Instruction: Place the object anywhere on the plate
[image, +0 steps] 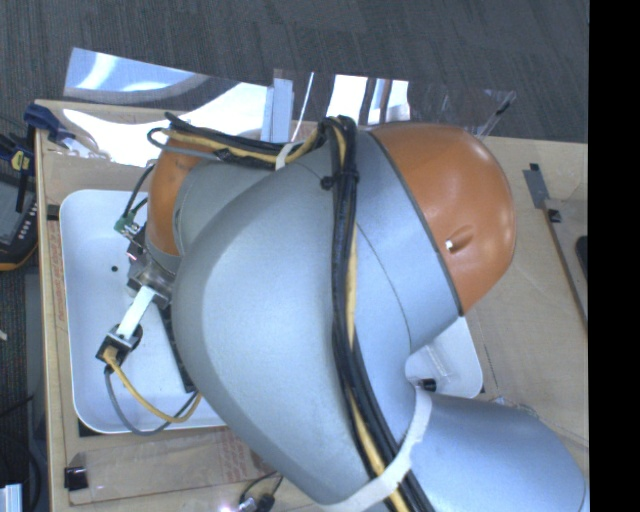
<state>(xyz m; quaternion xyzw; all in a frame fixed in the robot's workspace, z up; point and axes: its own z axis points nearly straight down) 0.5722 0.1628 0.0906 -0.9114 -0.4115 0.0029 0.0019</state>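
Note:
My grey arm with its orange band covers most of the camera view and reaches over the left white bin. The wrist end hangs above the bin's upper left part, with a small white bracket and a yellow cable trailing below it. The arm's body hides the fingers, the plate and the object.
The bin's left wall and lower left floor are bare white. A wooden bench edge runs along the left. Dark gear lies beyond the bench at far left. Clear plastic panels stand at the back.

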